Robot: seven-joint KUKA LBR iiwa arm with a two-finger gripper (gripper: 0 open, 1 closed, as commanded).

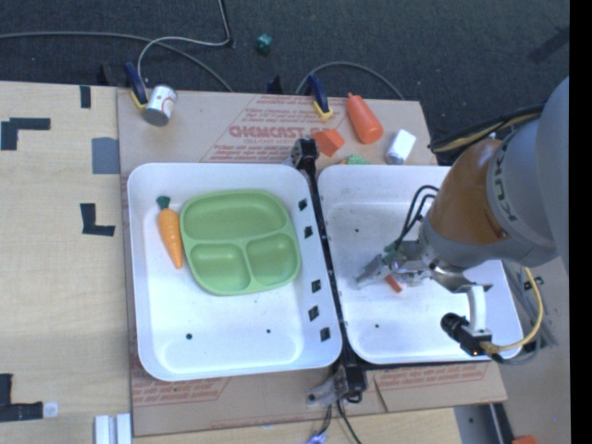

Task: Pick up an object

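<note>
Camera view: the tool (pixel 381 271) sits low in the right bin (pixel 370 340), fingers apart, beside a small red object (pixel 395 285) on the bin floor. In the left bin (pixel 222 359), a carrot (pixel 170 234) touches a green divided plate (pixel 240 241).

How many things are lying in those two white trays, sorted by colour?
Green: 1, the divided plate in the left bin.
Orange: 1, the toy carrot beside the plate.
Red-orange: 1, a small piece in the right bin, at the hand.
Total: 3
</note>
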